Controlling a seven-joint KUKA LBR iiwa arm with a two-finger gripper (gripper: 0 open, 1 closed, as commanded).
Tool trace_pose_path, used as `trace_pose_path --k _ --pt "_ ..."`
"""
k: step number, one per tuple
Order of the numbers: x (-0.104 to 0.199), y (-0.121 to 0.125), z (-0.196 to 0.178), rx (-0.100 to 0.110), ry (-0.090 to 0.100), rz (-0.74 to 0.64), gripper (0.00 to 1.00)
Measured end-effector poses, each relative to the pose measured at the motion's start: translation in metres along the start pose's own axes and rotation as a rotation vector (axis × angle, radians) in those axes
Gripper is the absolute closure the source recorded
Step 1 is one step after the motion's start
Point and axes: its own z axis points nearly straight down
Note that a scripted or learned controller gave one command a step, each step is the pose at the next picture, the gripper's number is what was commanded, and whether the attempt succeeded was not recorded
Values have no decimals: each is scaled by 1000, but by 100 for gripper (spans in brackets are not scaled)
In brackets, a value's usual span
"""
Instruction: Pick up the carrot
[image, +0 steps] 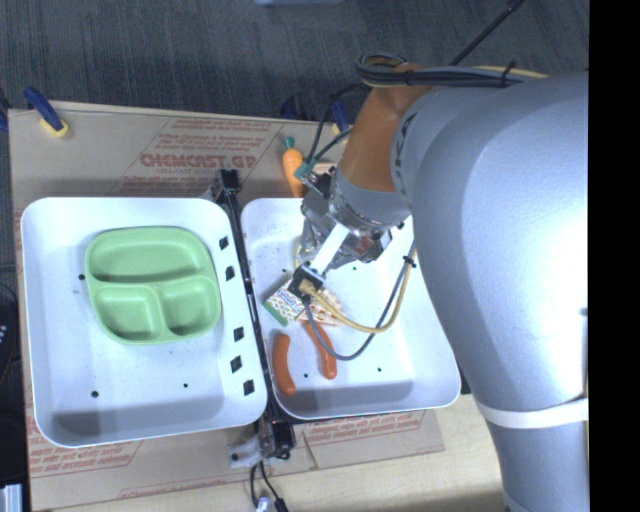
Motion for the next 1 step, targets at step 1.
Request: trace_pose_path --k 1 --pt "0 0 -10 4 -1 -5 100"
